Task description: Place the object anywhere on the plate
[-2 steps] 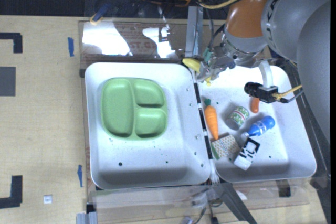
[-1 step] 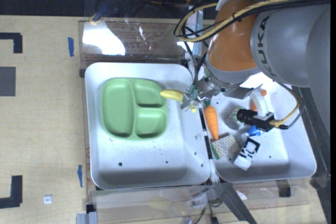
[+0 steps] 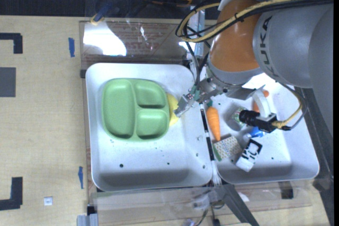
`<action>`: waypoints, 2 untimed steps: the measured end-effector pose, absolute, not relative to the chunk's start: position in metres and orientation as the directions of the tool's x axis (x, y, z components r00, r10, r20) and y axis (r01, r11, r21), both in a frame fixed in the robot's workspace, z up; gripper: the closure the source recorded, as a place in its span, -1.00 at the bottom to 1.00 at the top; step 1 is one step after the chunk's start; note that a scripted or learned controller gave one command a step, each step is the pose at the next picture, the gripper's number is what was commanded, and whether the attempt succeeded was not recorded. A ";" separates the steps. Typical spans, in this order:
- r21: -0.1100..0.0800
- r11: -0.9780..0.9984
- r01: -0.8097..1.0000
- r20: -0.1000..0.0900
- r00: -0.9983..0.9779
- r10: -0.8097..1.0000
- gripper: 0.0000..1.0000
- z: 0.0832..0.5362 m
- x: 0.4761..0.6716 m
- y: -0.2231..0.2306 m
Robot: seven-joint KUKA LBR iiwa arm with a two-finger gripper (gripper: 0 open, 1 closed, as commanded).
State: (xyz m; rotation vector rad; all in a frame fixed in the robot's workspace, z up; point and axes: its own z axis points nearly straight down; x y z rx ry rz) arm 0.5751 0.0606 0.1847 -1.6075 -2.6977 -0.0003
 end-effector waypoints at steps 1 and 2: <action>0.005 0.691 0.723 -0.003 -0.691 0.723 -1.00 0.186 0.628 0.089; 0.005 0.693 0.721 -0.002 -0.693 0.721 -1.00 0.169 0.649 0.156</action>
